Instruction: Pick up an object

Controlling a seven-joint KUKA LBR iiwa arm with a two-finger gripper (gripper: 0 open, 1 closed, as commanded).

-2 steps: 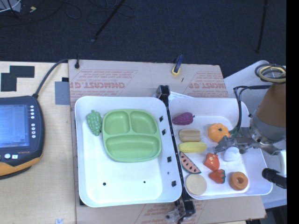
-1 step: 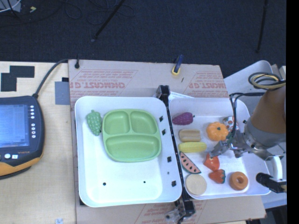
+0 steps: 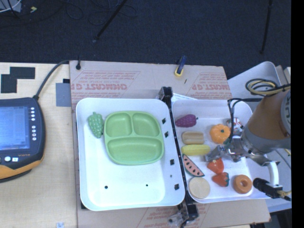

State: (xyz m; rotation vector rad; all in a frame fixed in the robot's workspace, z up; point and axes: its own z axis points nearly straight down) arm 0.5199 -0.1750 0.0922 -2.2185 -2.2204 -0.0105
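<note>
The right bin (image 3: 251, 112) holds several toy foods: a purple eggplant (image 3: 186, 121), a tan bun (image 3: 193, 137), a yellow corn cob (image 3: 195, 149), an orange fruit (image 3: 220, 133), a watermelon slice (image 3: 192, 166), two red pieces (image 3: 216, 166) (image 3: 221, 178), a donut (image 3: 242, 184) and a round beige biscuit (image 3: 199, 187). My gripper (image 3: 217, 153) reaches in from the right and sits low over the middle of this bin. It is just above the upper red piece and right of the corn. I see nothing clearly held in it.
The left bin (image 3: 123, 194) holds a green divided plate (image 3: 133, 137) and a bunch of green grapes (image 3: 95, 124). A tablet-like pendant (image 3: 19, 137) lies at the far left of the bench. Cables loop near the arm at the right (image 3: 260, 85).
</note>
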